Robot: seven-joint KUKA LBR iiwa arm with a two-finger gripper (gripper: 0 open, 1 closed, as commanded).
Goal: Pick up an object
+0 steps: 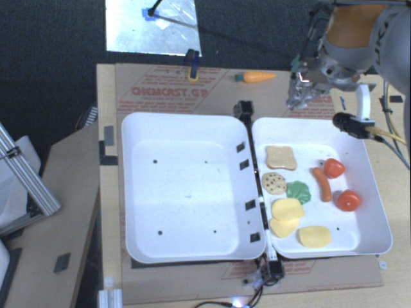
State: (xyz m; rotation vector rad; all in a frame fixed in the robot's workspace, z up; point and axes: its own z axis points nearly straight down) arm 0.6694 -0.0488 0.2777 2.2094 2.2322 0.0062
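Observation:
The right bin holds toy food: a slice of bread, a chocolate-chip cookie, a green leafy piece, a sausage, two red tomatoes and several yellow pieces. My gripper hangs above the bench just beyond the right bin's far rim, back from the bread. Nothing shows between its fingers.
The left bin sits beside the right one, joined by a black clip strip. An orange carrot lies on the cardboard behind the bins. A shiny plate lies at the back left. Cables trail off the arm at right.

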